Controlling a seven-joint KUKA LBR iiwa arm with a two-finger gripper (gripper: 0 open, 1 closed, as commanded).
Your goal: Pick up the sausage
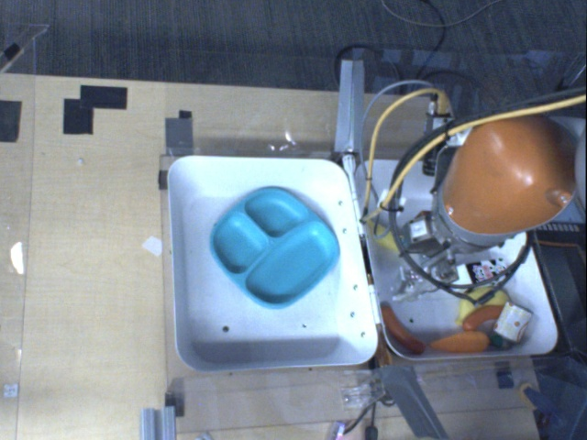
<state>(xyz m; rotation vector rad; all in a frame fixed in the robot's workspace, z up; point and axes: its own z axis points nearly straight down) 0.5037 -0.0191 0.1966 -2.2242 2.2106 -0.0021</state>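
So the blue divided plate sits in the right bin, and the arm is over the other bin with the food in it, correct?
Not quite. The camera view shows the blue divided plate in the left bin, not the right one. The rest holds: the arm hangs over the right bin, where the food lies, including the reddish-brown sausage near its front left corner.

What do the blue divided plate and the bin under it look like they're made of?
The blue divided plate looks like moulded plastic: one even colour, rounded compartment edges and a soft sheen. The left bin looks like white plastic or painted metal: it has a smooth matte surface with small dark holes near its rim. The view leaves that open.
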